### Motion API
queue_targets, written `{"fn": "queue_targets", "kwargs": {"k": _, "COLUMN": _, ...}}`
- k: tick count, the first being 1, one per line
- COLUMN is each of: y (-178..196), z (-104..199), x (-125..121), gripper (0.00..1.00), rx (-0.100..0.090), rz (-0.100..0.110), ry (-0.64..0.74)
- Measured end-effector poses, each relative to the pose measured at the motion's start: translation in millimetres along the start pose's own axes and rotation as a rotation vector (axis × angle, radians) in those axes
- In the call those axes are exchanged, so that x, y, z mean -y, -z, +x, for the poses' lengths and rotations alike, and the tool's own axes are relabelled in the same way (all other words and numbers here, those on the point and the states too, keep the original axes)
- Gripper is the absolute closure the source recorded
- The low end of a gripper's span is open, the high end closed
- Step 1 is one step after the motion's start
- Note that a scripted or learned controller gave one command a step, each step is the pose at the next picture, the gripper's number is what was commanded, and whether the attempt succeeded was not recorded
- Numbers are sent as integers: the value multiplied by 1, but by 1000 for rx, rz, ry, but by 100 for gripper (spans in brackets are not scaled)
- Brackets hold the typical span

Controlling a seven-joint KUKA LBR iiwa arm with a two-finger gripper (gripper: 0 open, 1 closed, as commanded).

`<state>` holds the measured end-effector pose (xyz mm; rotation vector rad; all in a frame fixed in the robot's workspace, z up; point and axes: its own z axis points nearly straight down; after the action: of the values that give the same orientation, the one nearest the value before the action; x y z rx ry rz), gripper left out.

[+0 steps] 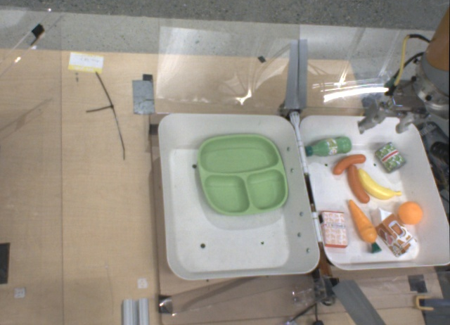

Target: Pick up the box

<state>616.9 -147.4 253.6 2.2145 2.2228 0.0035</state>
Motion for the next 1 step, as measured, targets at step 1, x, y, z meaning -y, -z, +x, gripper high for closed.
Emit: {"fn": "queue_targets", "kwargs": {"k": 1, "y": -135, "z": 4, "x": 36, "gripper": 0, "rx": 0, "rz": 1, "ry": -105}}
